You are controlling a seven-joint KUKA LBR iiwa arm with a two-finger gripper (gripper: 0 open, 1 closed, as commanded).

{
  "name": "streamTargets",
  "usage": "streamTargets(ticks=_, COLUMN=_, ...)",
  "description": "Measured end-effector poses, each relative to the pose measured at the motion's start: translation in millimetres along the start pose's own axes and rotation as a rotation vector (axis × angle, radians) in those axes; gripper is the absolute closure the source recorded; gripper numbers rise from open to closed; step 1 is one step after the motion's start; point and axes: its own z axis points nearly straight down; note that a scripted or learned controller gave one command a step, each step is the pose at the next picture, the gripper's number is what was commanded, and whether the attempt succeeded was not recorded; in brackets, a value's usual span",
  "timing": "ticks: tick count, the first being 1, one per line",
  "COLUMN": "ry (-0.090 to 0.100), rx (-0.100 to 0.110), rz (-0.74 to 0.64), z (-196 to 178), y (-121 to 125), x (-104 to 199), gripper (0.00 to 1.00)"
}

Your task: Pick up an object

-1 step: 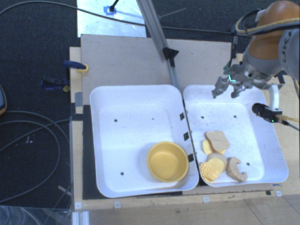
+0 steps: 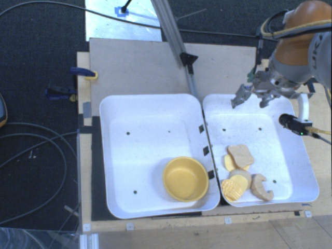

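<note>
Your arm [image 2: 303, 35] is reaching in from the right, its grey body and orange band hanging over the far right corner of the bench [image 2: 145, 66]. The gripper [image 2: 252, 96] is hovering above the far edge of the right bin [image 2: 306, 170], near that bin's far left corner, and its two fingers are standing apart with nothing between them. It is sitting well apart from every object in the bins.

The things you could pick are lying clustered in the right bin's near left corner. A tan, toast-like slice [image 2: 241, 155] is resting on top of a small yellow disc [image 2: 229, 163], which is peeking out just beside it toward the bin's left wall. Nearer the front edge, a yellow waffle-textured piece [image 2: 233, 189] is lying with a pale rounded piece [image 2: 241, 177] touching its far side. Just beside those, toward the bin's middle, a tan curved piece [image 2: 261, 187] with a bite-shaped notch is lying flat; it may be a toy bread or pastry, though the view is too soft for you to be sure.

In the left bin [image 2: 116, 139], a yellow bowl [image 2: 185, 178] is sitting upright near the near right corner, close to the wall shared with the right bin.
</note>
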Motion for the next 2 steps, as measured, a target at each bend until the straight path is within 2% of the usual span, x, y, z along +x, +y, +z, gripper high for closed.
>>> streamTargets(ticks=2, ry=0.000, rx=0.005, rz=0.005, z=124.6, y=-0.8, x=-4.2, gripper=0.00)
